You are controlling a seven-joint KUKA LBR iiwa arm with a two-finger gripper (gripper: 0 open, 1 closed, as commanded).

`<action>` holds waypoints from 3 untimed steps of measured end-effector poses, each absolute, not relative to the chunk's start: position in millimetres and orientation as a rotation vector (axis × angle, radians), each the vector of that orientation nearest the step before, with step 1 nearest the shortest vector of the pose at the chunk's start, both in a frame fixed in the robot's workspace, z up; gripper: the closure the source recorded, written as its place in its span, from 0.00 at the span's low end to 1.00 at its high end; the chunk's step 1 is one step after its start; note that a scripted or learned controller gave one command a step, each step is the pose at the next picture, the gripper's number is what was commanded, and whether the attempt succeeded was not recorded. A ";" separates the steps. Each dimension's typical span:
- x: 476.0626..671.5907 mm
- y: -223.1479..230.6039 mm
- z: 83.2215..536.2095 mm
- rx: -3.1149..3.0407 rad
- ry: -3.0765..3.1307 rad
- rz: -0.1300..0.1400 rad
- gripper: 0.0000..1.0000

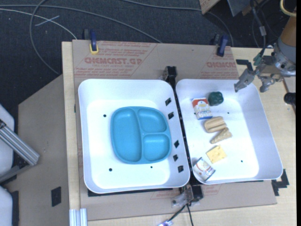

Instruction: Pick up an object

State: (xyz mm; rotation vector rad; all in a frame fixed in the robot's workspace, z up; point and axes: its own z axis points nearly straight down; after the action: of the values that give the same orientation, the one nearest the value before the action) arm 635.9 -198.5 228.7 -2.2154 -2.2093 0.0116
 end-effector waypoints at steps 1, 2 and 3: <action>638.8 -197.9 237.3 -2.220 -2.222 0.000 0.00; 637.7 -203.5 176.0 -2.218 -2.217 0.005 0.00; 641.7 -203.3 113.9 -2.215 -2.217 0.006 0.00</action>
State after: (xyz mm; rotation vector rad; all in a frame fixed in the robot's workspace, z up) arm 641.7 -203.3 113.9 -2.2151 -2.2171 0.0056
